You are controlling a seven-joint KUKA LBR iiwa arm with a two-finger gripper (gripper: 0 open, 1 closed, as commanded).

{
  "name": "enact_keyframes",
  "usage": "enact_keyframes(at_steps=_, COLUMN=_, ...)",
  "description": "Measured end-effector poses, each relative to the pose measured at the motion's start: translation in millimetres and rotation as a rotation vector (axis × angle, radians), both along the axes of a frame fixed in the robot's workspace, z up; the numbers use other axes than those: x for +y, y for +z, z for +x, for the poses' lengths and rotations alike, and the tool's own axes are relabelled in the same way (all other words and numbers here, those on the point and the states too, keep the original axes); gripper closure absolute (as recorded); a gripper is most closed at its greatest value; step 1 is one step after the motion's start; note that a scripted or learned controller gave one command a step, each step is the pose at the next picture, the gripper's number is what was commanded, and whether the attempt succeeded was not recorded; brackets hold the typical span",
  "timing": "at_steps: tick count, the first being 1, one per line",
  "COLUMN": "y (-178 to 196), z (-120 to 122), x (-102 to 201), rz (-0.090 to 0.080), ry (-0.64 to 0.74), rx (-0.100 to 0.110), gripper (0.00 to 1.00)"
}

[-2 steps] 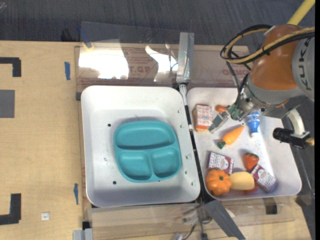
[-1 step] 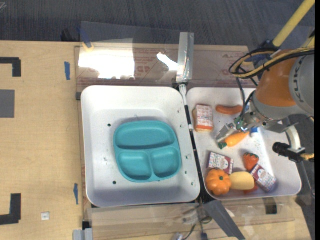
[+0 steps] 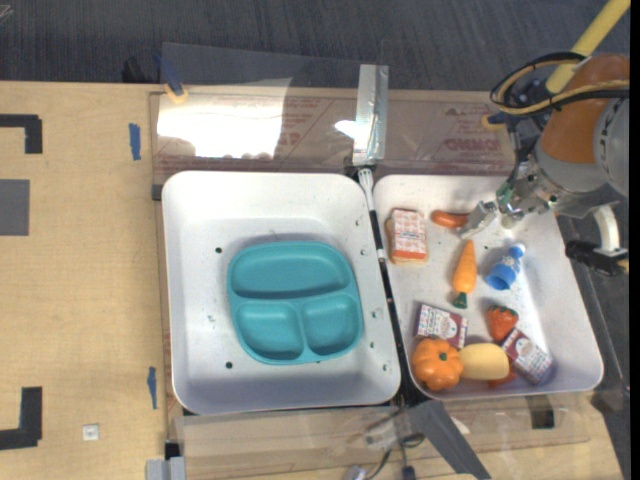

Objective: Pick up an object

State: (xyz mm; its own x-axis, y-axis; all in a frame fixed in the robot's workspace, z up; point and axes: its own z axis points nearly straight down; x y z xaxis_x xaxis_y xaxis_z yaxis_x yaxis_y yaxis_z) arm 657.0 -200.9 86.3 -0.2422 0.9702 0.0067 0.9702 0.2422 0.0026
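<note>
Wooden bench [image 3: 70, 298] bears 2 white bins [image 3: 190, 268] (side by side).

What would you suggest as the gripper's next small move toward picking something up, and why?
Probably a short descent with a slight shift toward the small orange item just beside the gripper. The gripper sits over the back of the right bin, that piece is its nearest object, and it lies apart from the carrot and blue bottle.
</note>
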Motion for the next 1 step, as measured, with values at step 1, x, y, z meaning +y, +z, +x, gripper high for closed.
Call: enact_keyframes(at_steps=1, y=0.4, z=-59.6, x=29.4, rz=-0.007, ry=0.027, rx=-0.004, gripper=0.00)
